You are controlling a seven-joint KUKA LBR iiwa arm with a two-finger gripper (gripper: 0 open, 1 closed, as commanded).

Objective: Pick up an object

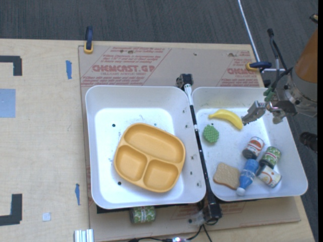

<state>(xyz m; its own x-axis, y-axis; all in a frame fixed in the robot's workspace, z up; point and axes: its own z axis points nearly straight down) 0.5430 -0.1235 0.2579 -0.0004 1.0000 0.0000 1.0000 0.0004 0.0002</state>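
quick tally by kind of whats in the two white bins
Divided tray, yellow-orange: 1, in the left bin
Banana: 1
Green round fruit: 1
Bread slice: 1
Blue bottle: 1
Small cans: 3
All but the tray lie in the right bin.
Total: 8
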